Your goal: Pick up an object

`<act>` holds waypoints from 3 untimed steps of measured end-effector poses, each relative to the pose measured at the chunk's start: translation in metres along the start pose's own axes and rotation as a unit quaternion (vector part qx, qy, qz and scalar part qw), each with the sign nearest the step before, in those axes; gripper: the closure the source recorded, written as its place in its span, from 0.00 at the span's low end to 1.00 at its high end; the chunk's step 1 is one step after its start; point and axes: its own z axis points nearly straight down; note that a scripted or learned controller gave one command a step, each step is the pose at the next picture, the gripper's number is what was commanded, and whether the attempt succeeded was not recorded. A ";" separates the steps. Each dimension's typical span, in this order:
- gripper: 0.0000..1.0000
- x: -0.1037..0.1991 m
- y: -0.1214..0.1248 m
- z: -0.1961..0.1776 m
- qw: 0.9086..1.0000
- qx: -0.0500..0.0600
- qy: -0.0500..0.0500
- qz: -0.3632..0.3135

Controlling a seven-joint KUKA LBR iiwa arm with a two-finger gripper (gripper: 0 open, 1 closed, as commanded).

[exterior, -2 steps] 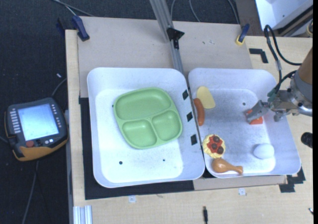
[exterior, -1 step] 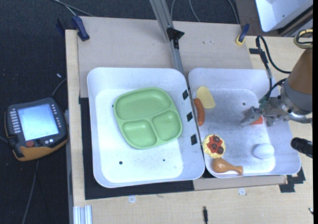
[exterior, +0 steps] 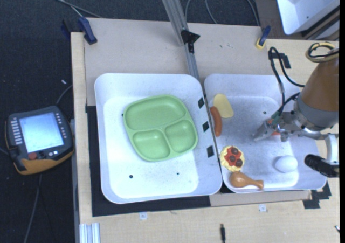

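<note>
Egg (exterior: 285, 164) lies near the right bin's (exterior: 245, 87) front edge, ungrasped; gripper (exterior: 268, 130), finger state unclear, hovers mid-bin and probably needs to drop onto it.

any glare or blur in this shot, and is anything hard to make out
Camera view: even, soft light, faint shadows under the green tray; the white egg nearly washes out against the right bin; the claw is small and slightly smeared, so its detail is unclear; the handheld screen glares pale.
</note>
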 end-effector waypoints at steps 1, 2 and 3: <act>0.00 0.000 0.001 0.033 1.000 -0.002 0.000 0.000; 1.00 -0.001 0.003 0.020 1.000 -0.006 -0.003 0.000; 1.00 -0.001 0.004 -0.024 1.000 -0.005 -0.002 0.000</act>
